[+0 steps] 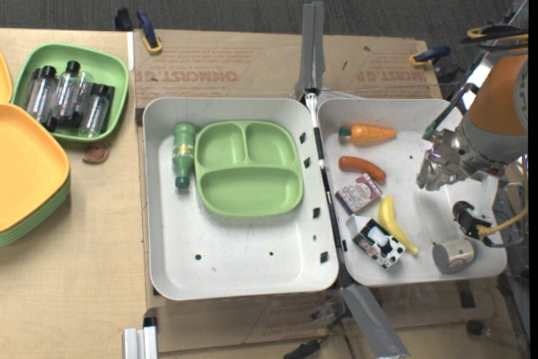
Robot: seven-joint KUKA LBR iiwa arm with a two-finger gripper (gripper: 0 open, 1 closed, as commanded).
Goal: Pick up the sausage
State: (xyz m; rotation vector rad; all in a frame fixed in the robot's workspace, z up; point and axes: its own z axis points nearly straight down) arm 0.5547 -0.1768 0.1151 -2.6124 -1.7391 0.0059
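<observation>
Several things crowd my right bin (492, 266), and that is the risk. Nearest the camera sit a cow toy (378, 246), a grey cup (453, 255) and a banana (393, 223); then a packet (358, 194), with the sausage (362, 167) just beyond it and a carrot (368, 132) farther back. My gripper (437, 172) hangs over the bin's right side, well apart from the sausage; whether it is spread or clenched I cannot tell. Coming across, I could nudge the packet, or mistake the carrot.
</observation>
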